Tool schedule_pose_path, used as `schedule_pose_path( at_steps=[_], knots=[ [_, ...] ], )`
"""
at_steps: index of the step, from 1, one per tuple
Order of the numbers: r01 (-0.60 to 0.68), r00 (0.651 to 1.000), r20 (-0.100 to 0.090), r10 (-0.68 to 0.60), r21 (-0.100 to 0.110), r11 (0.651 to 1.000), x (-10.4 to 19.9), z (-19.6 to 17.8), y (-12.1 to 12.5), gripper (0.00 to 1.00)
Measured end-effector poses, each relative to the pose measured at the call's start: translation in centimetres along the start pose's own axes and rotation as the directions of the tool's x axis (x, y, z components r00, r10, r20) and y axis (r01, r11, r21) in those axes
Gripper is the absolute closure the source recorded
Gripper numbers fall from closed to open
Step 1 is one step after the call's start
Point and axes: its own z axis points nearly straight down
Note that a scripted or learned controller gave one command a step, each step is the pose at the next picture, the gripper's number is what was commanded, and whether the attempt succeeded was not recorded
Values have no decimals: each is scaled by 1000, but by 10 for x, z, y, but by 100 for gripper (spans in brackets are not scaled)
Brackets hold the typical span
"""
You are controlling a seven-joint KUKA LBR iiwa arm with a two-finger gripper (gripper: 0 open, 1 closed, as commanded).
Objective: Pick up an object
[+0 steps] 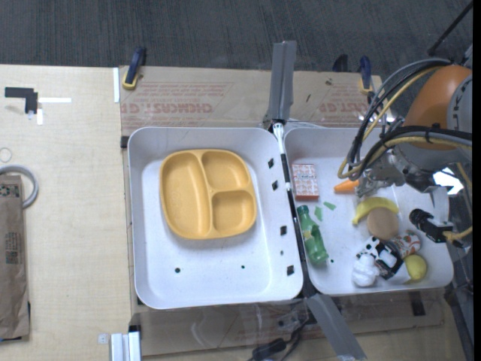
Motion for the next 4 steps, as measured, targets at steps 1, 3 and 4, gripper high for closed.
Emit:
schedule_pose_path(
  at_steps=[1,3,4],
  knots=[
    [-359,933,1,359,3,933,22,-123,13,100],
    [-216,976,-1,216,-14,976,12,-6,-23,0],
    [-262,965,-1,262,3,965,-25,10,-57,0]
  ],
)
